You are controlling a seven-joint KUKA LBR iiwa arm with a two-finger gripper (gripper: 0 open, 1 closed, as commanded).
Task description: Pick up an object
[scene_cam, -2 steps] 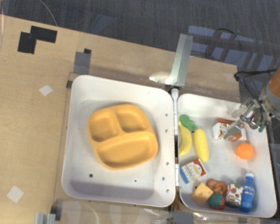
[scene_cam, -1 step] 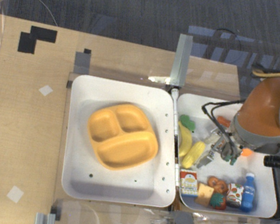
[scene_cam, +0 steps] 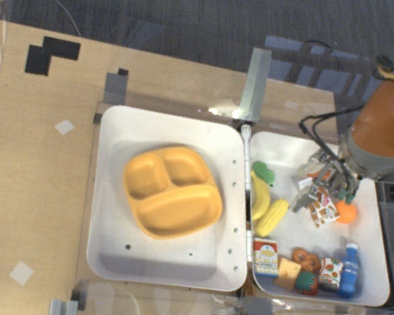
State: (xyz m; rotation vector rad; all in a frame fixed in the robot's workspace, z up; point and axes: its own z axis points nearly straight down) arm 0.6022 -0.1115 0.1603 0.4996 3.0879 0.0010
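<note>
Camera view shows the gripper (scene_cam: pixel 319 193) low inside the right bin (scene_cam: pixel 376 241), over its upper middle, with a small red-and-white patterned packet (scene_cam: pixel 324 210) directly at its tip and a small orange ball (scene_cam: pixel 346 212) just beside that on the right. How wide the claw stands, and whether it has hold of the packet or anything else, I cannot tell; metal and wiring crowd that spot. The likeliest target is the packet, so doing this step well means, in my judgement, centring squarely over it, closing firmly, and lifting straight up so a thin flat item does not slide out. The ball lies close enough to get nudged or pinched along with it. To the left a corn cob (scene_cam: pixel 273 215) lies against a banana (scene_cam: pixel 259 197), with a green toy (scene_cam: pixel 264 173) above them near the divider; these are apart from the tip and should not interfere. Along the near wall sit a small carton (scene_cam: pixel 265 259), a yellow block (scene_cam: pixel 288 269), a pretzel-like piece (scene_cam: pixel 306 259), a strawberry (scene_cam: pixel 306 282), a small can (scene_cam: pixel 330 273) and a blue bottle (scene_cam: pixel 349 270), all clear of the working spot. The left bin (scene_cam: pixel 101 249) holds a yellow divided plate (scene_cam: pixel 172 192).
</note>
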